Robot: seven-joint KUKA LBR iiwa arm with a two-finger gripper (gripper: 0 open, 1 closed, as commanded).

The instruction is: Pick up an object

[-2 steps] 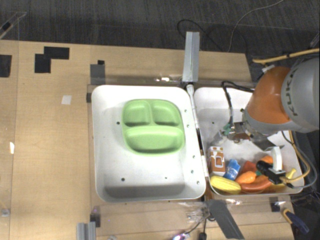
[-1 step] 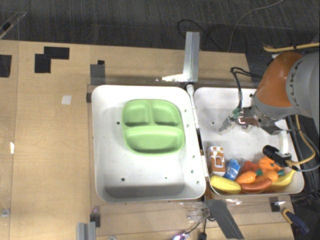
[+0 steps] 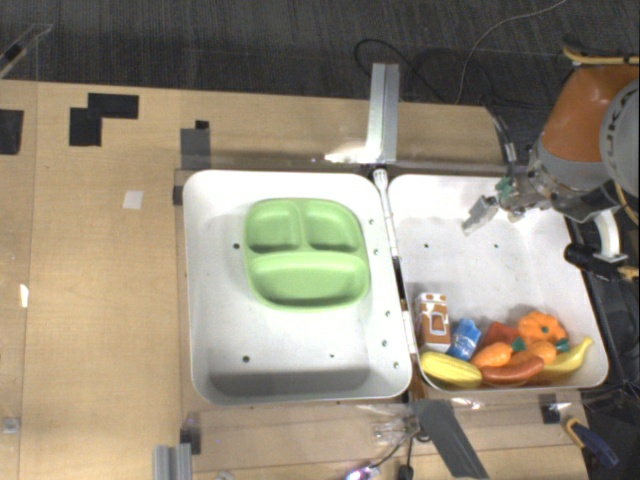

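Wooden bench (image 3: 90, 318), dark carpet floor (image 3: 250, 18)

So the arm (image 3: 590, 133) comes in from the right, grey with that orange band sitting above the wrist; it's angled down and leftward over the right bin (image 3: 440, 268); the gripper (image 3: 484, 211) hangs over the bin's upper middle, toward its back wall, well apart from the bin's front edge; its tip points left and a bit down; nothing visible between the fingers; can't honestly tell how the jaws stand, too small and blurry.
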